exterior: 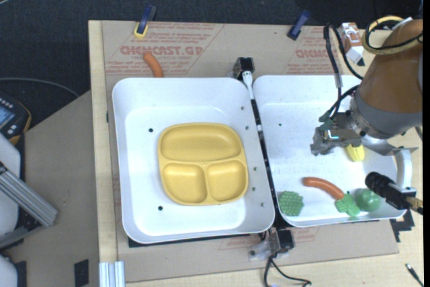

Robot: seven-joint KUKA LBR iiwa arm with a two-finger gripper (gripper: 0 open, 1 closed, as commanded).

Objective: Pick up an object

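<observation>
My gripper (330, 140) hangs over the right bin (289, 104), near its right side, with the orange-banded wrist above it. A small yellow object (355, 152) lies just right of the gripper, partly hidden by it. Below the gripper an orange sausage-shaped toy (322, 186) lies on the bin floor. A green leafy toy (290, 202) sits at the bin's front, and a green object (359, 201) rests at the front right corner. Nothing shows between the fingers.
The left bin (134, 111) holds a yellow three-compartment plate (201, 162). An orange toy (153, 64) lies on the cardboard behind the left bin. A black fitting (386, 188) sticks in over the right bin's right edge.
</observation>
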